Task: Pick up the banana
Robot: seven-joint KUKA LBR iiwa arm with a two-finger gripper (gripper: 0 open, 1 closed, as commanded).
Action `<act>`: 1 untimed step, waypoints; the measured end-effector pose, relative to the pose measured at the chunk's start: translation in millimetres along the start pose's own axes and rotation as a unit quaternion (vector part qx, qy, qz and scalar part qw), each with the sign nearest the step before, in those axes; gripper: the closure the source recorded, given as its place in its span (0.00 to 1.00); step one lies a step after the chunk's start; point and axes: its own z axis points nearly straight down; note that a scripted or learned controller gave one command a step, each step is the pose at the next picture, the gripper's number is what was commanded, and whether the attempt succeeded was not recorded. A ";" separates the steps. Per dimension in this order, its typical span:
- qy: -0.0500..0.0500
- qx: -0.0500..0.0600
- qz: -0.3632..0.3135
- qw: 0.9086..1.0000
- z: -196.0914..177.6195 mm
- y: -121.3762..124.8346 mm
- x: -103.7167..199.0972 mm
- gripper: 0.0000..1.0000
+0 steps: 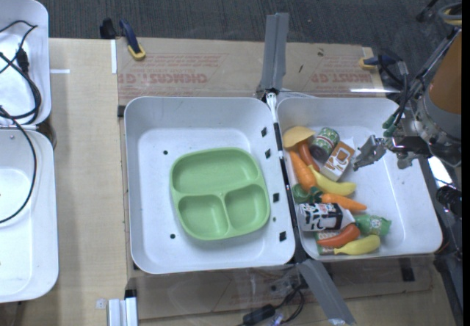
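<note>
A grey arm reaches in from the right over the right-hand white bin (411,192), its gripper (369,153) hanging above the bin's middle, just right of the heap of toy food crowded against the bin's left wall; whether the claw is apart or together cannot be told from this angle, and nothing can be seen between its tips. The banana (332,185), yellow and curved, lies in that heap near the bin's left side, slanting from upper left to lower right, with an orange carrot (301,170) beside it on the left and a second carrot (344,203) touching it on the near side. Beyond it sit a green-labelled can (324,143) and a small brown-and-white carton (338,160), the carton just left of the gripper, with a yellow-orange rounded piece (295,136) at the far left corner of the pile. Nearer the camera lie a black-and-white packet (320,216), a red pepper (340,236) and a pale yellow squash-like piece (358,245) along the near wall. The left-hand bin (147,170) holds a green divided plate (219,192) with three compartments, lying flat at its centre. Both bins rest on a cardboard-covered bench (191,67).
</note>
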 end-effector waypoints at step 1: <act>0.000 0.000 -0.025 1.000 133.2 16.7 -1.3 0.00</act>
